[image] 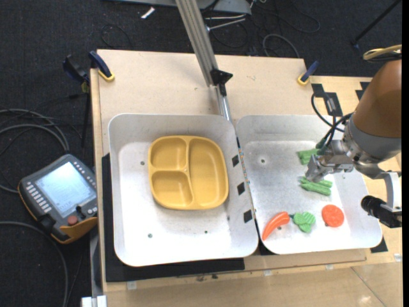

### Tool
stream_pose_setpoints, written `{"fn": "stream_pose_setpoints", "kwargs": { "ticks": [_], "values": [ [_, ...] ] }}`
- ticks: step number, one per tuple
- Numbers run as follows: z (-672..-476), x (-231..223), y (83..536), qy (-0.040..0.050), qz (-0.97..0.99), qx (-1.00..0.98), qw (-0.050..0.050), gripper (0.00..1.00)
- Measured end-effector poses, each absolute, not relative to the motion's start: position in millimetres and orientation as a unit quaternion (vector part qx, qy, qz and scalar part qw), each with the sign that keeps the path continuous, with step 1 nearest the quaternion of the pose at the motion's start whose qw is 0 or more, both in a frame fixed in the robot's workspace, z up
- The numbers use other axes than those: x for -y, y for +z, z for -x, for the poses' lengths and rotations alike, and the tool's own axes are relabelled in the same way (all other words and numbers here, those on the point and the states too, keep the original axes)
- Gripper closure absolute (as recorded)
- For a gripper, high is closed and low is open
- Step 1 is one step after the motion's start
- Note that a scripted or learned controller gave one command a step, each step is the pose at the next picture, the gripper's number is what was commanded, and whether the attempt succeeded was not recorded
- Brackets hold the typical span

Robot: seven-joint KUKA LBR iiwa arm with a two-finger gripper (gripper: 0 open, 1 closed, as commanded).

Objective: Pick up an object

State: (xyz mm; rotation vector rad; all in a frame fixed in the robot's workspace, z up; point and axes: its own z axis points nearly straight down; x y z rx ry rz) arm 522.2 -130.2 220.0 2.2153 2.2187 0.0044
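1. Nearest, along the front edge of the right bin [358,238]: carrot [275,223] by the front-left corner, green leafy piece [304,220] just beside it, red tomato [332,215] further right. All lying loose on the bin floor, well apart from the arm.
2. Mid right bin, toward its right edge: green bean pod [316,185] flat on the floor, directly under the gripper [317,169].
3. Gripper lowered close over that pod, tips at or just above it; contact unclear. Finger state: cannot tell, tips too small and blurred against the wrist.
4. Just behind the gripper: second green piece [307,153], partly hidden by the wrist.
5. Left bin [128,171]: yellow tray [188,171] with three compartments, sitting mid-floor, nothing in it.
6. Beyond both bins: bare bench [160,82] and a slanted metal pole [201,37] rising from the rear seam between the bins.
7. Progress, judged: approach done, likely target the bean pod. Nothing seen lifted or clamped. Left to do: close on the pod, raise it clear of the bin floor.
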Motion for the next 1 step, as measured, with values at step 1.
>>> {"fn": "stream_pose_setpoints", "kwargs": {
  "ticks": [1],
  "values": [
    [-524.5, 124.9, 282.4, 0.002, -0.706, -0.709, 0.004, 1.0]
  ]
}}
